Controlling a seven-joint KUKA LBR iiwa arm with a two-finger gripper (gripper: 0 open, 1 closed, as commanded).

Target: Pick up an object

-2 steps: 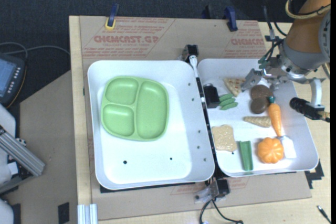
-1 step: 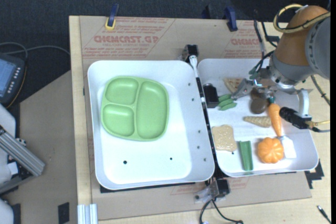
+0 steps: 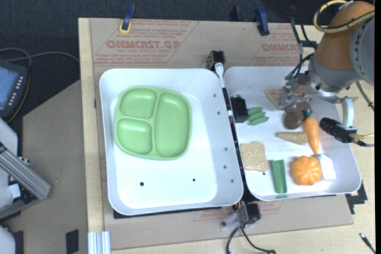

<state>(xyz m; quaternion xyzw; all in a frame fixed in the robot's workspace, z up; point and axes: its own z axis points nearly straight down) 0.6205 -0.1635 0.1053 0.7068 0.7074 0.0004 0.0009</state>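
Where the arm reaches into the right bin (image 3: pixel 351 178), its fingers (image 3: pixel 296 105) hang above a brown lump (image 3: pixel 292 119), their spread unreadable

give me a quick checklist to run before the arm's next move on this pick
1. Gripper is over the right bin: ok.
2. A target lies beneath it: ok, the brown lump sits just below.
3. Finger state: cannot tell.
4. Object held: cannot tell, nothing visibly between the fingers.
5. Neighbours clear of the target: not ok, the carrot lies right beside it.
6. Green divided plate in the left bin is out of the path: ok.
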